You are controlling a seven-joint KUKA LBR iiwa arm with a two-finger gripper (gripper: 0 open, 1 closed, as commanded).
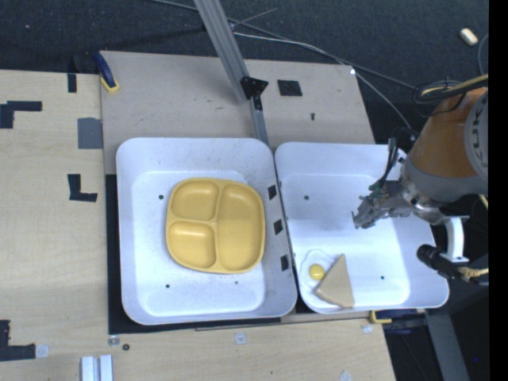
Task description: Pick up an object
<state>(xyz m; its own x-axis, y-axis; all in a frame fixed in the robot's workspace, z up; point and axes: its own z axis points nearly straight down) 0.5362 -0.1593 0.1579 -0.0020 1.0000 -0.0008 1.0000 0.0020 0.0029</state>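
Gripper (367,213): over the right bin (317,161), mid-floor, angled down-left; too small and blurred to tell its state, nothing visibly held. Candidates: tan wedge (337,284) and yellow ball (317,273), touching or nearly so, at the bin's near edge; yellow tray (215,225) centred in the left bin (143,236). Risk: wedge lies flat by the wall, so a descent may strike the rim or nudge the ball away. Surface: plywood bench (48,236), black tape marks; cables (317,50) on dark floor behind.
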